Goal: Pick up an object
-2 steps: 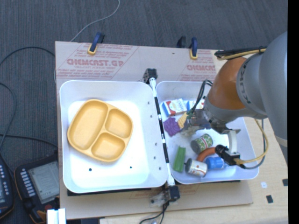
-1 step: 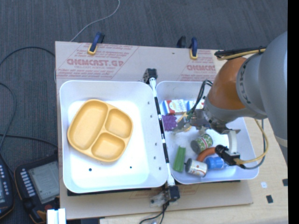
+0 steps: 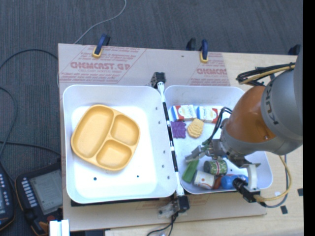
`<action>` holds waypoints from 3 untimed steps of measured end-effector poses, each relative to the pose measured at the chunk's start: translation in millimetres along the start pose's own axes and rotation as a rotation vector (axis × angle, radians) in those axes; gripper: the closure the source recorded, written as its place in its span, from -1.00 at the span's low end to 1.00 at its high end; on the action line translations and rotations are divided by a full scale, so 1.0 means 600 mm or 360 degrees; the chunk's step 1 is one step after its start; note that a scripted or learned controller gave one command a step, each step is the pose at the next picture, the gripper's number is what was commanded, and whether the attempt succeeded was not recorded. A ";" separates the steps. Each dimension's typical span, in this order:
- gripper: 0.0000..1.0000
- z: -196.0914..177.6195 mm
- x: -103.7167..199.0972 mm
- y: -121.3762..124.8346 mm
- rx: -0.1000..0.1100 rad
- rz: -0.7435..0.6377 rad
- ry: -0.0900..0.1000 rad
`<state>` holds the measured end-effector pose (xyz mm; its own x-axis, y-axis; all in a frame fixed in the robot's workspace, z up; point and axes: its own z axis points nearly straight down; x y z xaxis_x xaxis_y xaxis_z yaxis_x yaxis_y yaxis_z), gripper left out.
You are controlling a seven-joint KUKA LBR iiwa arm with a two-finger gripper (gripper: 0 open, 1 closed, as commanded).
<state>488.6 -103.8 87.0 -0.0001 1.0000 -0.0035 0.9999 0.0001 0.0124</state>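
A yellow three-compartment plate (image 3: 106, 137) lay in the left bin (image 3: 74, 191) on the cardboard-covered surface (image 3: 101, 65), which two yellow-and-blue clamps (image 3: 101, 44) gripped at its far edge, while a pendant controller (image 3: 42, 193) sat on the grey carpet (image 3: 29, 23).

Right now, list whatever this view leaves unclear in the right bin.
- Gripper: the wrist hangs over it in the camera view, so open or shut cannot be told.
- Right bin: the arm hides its right half.
- Can: label too small to read.
- Blue item: partly hidden beside a black fitting; kind unclear.
- White packet: print too small to read.
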 end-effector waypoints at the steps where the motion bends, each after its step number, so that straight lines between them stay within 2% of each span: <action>1: 1.00 -0.013 0.001 0.002 0.0003 -0.0001 0.0004; 2: -1.00 -0.013 0.001 0.002 0.0005 -0.0001 0.0004; 3: 1.00 -0.024 0.002 0.003 0.0011 -0.0003 0.0007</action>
<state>490.2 -102.8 101.3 -0.0023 1.0000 0.0007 1.0000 0.0023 0.0053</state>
